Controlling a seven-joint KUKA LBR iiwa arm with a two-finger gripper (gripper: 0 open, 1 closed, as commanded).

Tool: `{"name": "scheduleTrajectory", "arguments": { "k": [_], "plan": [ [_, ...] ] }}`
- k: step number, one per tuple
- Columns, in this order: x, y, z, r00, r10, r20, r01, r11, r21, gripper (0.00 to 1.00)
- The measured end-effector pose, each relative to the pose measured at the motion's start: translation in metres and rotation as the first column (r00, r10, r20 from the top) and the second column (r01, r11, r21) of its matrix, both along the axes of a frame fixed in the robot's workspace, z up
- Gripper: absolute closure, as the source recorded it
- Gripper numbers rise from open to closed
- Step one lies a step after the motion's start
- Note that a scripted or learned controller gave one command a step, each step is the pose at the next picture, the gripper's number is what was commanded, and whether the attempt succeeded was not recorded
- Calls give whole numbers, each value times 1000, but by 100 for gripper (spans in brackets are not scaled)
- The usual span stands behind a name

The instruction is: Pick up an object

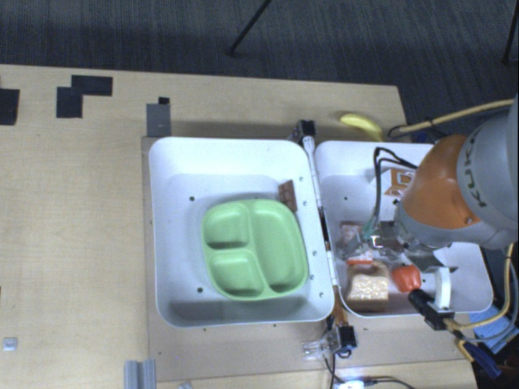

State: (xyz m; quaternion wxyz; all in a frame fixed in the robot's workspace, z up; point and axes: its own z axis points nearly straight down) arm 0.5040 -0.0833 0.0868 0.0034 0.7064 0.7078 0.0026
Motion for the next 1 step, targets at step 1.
{"name": "scheduleTrajectory", "arguments": {
  "k": [1],
  "plan": [
    [2,0,11,1000,2,6,-2,1000,-1,100]
  ]
}}
